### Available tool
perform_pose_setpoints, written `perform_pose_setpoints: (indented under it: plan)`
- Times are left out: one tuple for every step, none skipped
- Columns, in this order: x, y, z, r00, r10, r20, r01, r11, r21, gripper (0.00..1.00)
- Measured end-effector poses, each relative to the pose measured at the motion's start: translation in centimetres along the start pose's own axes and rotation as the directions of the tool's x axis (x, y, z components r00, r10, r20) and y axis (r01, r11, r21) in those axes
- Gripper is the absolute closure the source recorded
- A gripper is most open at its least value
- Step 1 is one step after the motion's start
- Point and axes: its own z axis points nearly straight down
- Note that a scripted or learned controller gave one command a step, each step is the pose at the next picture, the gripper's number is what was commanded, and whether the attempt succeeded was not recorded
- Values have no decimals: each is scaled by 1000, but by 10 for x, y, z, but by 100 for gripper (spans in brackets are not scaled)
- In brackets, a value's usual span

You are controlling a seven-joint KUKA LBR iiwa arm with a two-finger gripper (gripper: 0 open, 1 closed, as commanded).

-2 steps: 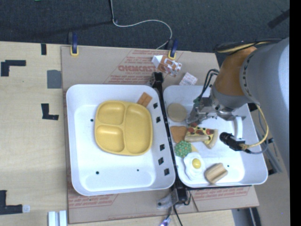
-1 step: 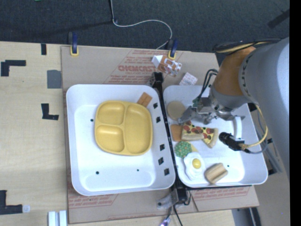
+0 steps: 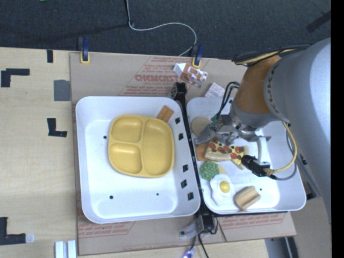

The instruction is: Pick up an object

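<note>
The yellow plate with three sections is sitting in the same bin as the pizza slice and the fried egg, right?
Not quite. The camera view shows the yellow plate alone in the left bin. The pizza slice and the fried egg lie in the right bin, beside the broccoli and the bread roll.

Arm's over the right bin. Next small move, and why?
Probably lower straight down onto the pizza slice. The gripper sits just above it in the right bin, with nothing visibly held; the fried egg and bread roll lie farther off.
</note>
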Motion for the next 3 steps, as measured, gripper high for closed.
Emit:
perform_pose_setpoints:
  plan:
    - [-31, 56, -7, 1000, 1, 1, -1, 1000, -5, 0]
    - [-43, 46, 0, 1000, 3, 1, -3, 1000, 0, 0]
    - [-45, -17, -1, 1000, 4, 0, -4, 1000, -1, 0]
